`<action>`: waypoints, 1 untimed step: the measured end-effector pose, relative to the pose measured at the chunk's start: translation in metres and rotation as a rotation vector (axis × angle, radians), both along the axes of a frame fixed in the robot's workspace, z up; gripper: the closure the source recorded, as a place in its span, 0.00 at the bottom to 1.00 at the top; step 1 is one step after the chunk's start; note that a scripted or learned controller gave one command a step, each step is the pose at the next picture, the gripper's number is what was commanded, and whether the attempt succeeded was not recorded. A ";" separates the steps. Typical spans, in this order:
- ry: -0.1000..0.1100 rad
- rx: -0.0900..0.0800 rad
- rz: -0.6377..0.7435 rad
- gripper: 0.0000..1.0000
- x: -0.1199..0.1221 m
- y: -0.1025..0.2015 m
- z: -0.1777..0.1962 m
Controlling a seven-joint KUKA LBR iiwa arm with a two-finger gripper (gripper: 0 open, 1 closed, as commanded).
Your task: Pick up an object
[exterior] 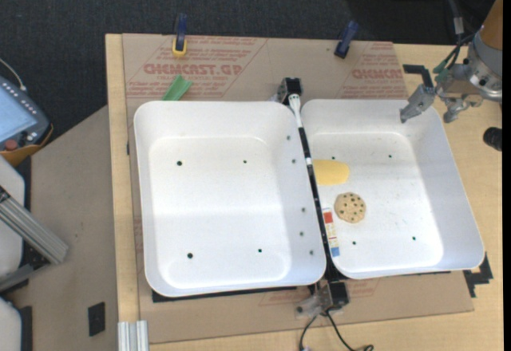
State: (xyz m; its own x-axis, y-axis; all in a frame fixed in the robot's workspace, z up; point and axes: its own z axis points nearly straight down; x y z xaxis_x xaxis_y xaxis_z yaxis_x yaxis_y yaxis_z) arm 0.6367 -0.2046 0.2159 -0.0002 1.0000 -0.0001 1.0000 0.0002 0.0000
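Claw (pixel 435 104) spread open and empty over the far right corner of the right bin (pixel 447 174) — chocolate-chip cookie (pixel 350 207) well down and to its left, yellow piece (pixel 330 172) just beyond, small striped packet (pixel 330 233) nearer the divider.

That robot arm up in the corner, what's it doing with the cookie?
The gripper hangs over the far right corner of the right bin, with its fingers spread and nothing between them. Its job is to pick something up, and that step is not yet done. The cookie lies untouched on the bin floor, beside a yellow piece and a small red, white and blue thing by the bin's left wall. The left bin sits next to it.
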 end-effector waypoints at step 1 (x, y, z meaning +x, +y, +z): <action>-0.015 -0.007 0.002 0.00 0.032 -0.020 0.099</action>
